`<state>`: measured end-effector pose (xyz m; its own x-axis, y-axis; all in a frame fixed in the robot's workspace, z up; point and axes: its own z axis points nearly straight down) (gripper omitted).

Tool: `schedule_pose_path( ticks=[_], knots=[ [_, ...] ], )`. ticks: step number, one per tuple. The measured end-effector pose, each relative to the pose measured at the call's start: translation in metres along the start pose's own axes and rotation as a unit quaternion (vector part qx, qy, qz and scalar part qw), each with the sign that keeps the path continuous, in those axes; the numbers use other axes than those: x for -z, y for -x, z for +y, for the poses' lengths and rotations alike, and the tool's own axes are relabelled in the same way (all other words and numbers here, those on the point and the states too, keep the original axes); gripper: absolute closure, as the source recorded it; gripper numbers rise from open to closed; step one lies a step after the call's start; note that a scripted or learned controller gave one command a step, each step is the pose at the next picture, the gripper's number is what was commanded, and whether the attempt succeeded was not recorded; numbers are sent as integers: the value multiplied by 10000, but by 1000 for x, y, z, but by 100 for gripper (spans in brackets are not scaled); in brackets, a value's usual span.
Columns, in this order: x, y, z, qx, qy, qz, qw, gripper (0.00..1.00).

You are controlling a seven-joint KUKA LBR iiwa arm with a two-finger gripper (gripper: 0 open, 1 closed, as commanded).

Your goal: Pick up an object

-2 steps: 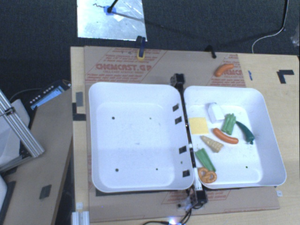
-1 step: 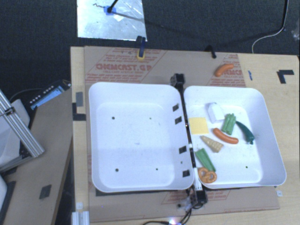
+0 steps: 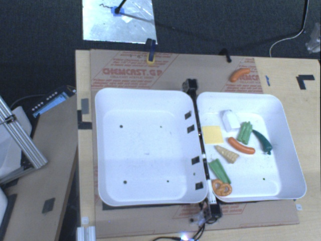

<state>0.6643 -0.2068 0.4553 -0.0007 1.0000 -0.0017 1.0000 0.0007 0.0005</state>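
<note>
Right white shallow bin (image 3: 288, 149), frame centre-right: yellow square slab (image 3: 212, 134), orange sausage (image 3: 241, 145), green pod (image 3: 245, 132), pretzel (image 3: 221, 188). End effector state: cannot tell.

A small pale grey bit (image 3: 315, 39) peeks in at the right edge; it is too little to tell if it belongs to the arm. A thin white cable (image 3: 306, 9) curves down beside it.

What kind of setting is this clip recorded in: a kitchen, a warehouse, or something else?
Most likely a robotics lab bench for grasping trials. Two shallow white bins sit side by side on a board, the right bin holds toy food such as a yellow cheese slice and a pretzel, and cables run nearby.
</note>
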Motion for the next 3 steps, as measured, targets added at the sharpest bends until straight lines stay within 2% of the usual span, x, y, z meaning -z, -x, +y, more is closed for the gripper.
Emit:
schedule_pose_path(
  ticks=[1, 2, 3],
  knots=[
    [33, -1, 5, 23, 30, -5, 10000, 100],
    [6, -10, 4, 15, 4, 0, 10000, 100],
    [18, -13, 4, 12, 18, -1, 10000, 100]
  ],
)
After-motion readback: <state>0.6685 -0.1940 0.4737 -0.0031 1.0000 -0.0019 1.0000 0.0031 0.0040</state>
